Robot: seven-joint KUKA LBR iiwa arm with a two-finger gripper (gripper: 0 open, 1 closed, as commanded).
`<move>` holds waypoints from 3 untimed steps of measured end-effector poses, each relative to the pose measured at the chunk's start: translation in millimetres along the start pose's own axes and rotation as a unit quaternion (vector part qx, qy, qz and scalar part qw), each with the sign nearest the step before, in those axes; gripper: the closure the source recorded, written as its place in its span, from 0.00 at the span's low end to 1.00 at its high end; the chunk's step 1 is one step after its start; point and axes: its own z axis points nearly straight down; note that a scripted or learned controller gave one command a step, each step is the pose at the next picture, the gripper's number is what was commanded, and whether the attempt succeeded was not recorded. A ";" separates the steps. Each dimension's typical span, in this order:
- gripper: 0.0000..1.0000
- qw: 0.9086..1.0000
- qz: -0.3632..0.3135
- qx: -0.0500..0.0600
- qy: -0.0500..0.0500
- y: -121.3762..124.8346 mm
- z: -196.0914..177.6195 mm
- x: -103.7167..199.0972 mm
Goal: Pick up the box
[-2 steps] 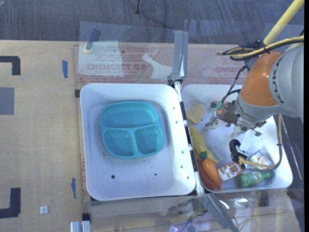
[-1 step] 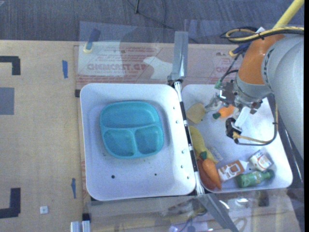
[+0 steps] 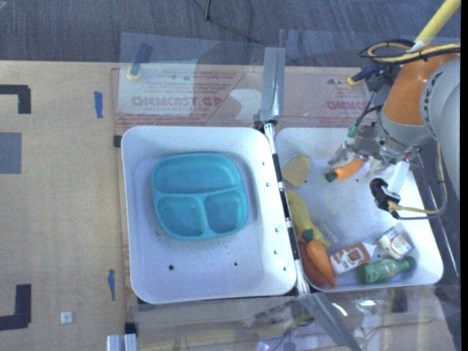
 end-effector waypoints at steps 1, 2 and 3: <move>0.00 1.000 -0.006 0.001 0.000 16.3 0.2 21.5; 0.00 1.000 -0.006 0.000 0.000 18.0 -7.8 17.5; 0.00 1.000 0.000 0.001 0.000 14.1 -25.7 29.6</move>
